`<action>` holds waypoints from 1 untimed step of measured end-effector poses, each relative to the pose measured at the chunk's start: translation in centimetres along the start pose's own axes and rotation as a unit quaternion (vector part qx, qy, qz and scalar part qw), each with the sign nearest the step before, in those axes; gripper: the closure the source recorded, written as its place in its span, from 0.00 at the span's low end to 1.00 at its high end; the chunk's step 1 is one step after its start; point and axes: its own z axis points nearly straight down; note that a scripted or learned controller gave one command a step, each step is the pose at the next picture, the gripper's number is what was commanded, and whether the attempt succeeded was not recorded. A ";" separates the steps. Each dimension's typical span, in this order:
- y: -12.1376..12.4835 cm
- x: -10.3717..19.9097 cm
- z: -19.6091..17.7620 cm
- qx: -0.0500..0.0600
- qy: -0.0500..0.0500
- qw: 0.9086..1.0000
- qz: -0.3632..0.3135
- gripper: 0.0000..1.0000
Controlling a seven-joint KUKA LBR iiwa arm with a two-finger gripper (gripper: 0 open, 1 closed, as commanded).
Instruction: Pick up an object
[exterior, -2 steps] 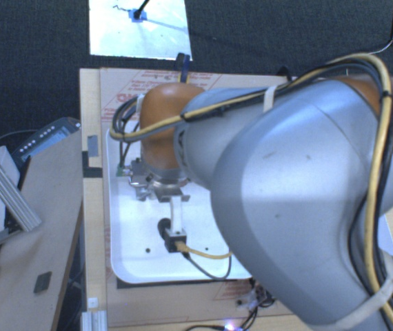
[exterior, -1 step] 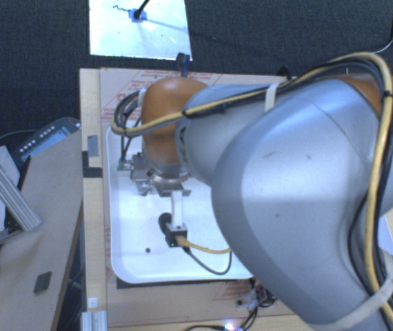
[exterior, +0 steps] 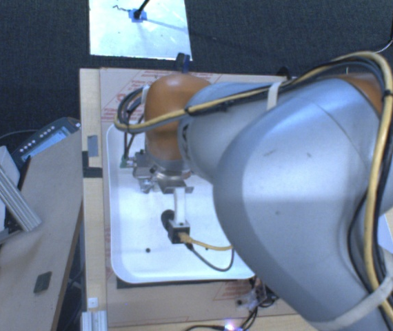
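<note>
My grey arm with its orange band reaches in from the right and covers most of the bench. The gripper (exterior: 160, 182) hangs low over the left white bin (exterior: 124, 212), near its middle, and the wrist hides much of it. A tiny dark speck (exterior: 148, 249) lies on the bin floor in front of the gripper, apart from it. I make out no other object in the part of the bin that shows. The arm covers the right bin.
A pale sheet (exterior: 138, 19) with a small blue item lies behind the bins. To the left of the bench are a grey device (exterior: 45, 138), a metal rail (exterior: 7, 192) and a small dark square (exterior: 43, 282).
</note>
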 end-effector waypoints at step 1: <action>-1.2 0.5 0.1 0.002 -0.001 1.000 -0.001 1.00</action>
